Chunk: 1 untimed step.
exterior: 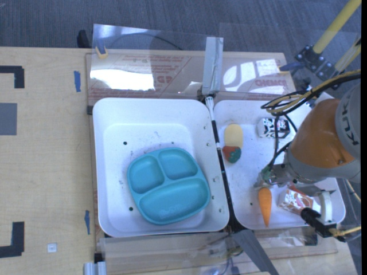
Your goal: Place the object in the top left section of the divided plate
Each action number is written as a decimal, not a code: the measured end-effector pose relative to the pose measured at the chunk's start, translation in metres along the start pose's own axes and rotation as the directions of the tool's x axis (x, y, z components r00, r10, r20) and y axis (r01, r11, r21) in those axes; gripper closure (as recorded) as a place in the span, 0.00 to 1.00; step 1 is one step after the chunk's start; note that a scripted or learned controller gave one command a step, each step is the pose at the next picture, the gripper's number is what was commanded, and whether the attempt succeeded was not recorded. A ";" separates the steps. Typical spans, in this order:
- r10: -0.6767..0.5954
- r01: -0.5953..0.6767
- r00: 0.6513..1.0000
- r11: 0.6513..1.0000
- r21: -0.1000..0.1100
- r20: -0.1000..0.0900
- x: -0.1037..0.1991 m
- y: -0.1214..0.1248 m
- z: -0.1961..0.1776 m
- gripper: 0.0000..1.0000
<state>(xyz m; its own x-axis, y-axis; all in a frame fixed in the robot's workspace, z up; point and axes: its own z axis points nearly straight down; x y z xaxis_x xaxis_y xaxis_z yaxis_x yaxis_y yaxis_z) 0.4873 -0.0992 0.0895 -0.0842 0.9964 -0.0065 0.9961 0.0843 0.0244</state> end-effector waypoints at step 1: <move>0.311 -0.311 0.950 0.950 0.014 0.001 -0.013 -0.006 0.002 1.00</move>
<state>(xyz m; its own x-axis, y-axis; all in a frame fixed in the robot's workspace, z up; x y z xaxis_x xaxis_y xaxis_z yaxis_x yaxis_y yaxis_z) 0.4826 -0.1130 0.0875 0.2300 0.9732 0.0004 0.9731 -0.2300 0.0115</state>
